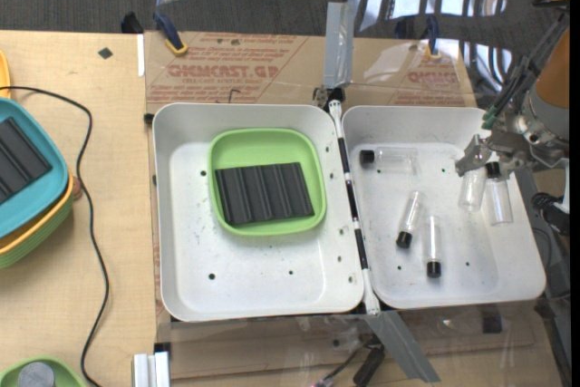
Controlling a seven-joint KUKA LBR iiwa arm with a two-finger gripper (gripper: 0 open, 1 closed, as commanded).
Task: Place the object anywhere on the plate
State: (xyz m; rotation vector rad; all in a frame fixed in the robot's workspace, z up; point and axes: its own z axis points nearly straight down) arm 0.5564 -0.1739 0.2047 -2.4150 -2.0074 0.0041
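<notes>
A green square plate (310,160) sits in the left bin (181,222) and carries a dark ribbed mat (263,193). Several clear vials with black caps lie in the right bin (507,272): one near the back left (388,159), two side by side in the middle (410,216) (433,242), and two at the right wall (471,193) (499,202). My gripper (482,160) hangs low over the right bin's right side, directly above those last two vials. Whether it touches either one is unclear.
The bins meet at a raised centre rim (349,195). Cardboard (236,68) and clear plastic sheets (399,4) stand behind them. On the wooden bench at left are a stack of teal and yellow dishes (32,186) and a black cable (91,222).
</notes>
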